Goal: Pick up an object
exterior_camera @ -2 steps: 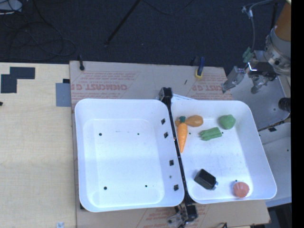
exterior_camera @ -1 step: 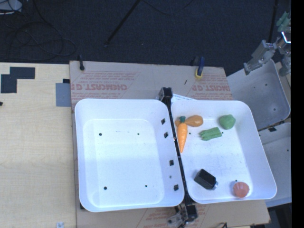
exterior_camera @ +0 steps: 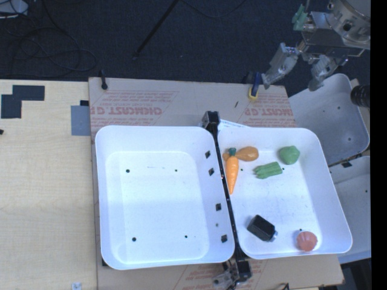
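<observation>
Evidently nothing is held by the gripper (exterior_camera: pixel 300 67), whose fingers are spread wide high beyond the far edge of the right bin (exterior_camera: pixel 329 174), where a carrot (exterior_camera: pixel 231 173), a black block (exterior_camera: pixel 262 228) and other objects are left within reach.

Carrot (exterior_camera: pixel 231 174) lies against right bin's (exterior_camera: pixel 323 162) left wall.
</observation>
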Controlling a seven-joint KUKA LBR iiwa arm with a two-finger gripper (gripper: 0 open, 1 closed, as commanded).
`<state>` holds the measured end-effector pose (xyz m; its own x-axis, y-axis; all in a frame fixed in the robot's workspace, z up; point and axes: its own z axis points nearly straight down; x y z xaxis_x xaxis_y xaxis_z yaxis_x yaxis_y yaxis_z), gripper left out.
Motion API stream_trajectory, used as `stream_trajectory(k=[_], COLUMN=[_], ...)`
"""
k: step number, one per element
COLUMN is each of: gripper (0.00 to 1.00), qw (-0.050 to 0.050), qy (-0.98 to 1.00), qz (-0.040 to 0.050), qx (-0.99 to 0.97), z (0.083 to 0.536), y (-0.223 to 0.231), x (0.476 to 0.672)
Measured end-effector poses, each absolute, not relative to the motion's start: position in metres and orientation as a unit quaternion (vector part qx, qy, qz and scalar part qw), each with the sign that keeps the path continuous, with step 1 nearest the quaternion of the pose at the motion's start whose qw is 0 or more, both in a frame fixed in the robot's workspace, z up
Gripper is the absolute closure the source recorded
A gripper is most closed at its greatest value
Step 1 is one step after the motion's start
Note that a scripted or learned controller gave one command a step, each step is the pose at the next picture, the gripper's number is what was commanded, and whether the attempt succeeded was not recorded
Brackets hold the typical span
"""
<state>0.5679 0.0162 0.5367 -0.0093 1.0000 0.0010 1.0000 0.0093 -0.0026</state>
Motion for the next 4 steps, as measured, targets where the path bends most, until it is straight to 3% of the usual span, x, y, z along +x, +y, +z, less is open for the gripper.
stream_trajectory(k=[1,2,3,4], gripper=[0.0,0.0,0.0,1.0], qw=[0.001,0.001,0.001,0.001], qy=[-0.711,-0.709,-0.709,-0.709], qz=[0.0008,0.001,0.001,0.0041], qx=[-0.703,-0.705,-0.705,-0.705], z=[0.536,0.536,0.537,0.546], y=[0.113,0.176,0.246,0.245], x=[0.583,0.609,0.62,0.619])
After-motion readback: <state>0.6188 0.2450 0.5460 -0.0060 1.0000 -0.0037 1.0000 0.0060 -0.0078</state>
